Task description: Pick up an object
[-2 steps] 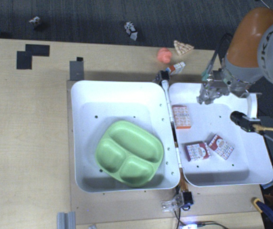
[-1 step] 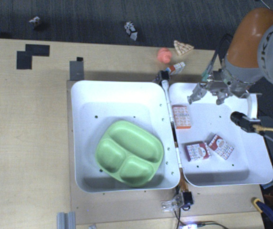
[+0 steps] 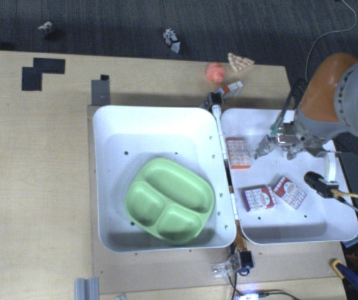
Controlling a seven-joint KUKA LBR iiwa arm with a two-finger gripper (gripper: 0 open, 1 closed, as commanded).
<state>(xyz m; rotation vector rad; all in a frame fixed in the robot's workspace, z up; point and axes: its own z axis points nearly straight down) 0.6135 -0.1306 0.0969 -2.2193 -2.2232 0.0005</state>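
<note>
Here, the end effector (image 3: 280, 140) is held over the right bin (image 3: 342, 227), above three small packets (image 3: 238, 152); its state cannot be told. A green divided tray (image 3: 169, 199) is seen in the left bin (image 3: 107, 167).

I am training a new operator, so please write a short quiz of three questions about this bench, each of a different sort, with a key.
1. True or false: the green divided tray lies in the left bin.
2. How many small red-and-white packets lie in the right bin?
A. one
B. two
C. three
3. Fill in: the gripper hangs over the ____ bin.

Key:
1. True.
2. C: one near the divider, two side by side nearer the front.
3. Right.
</note>
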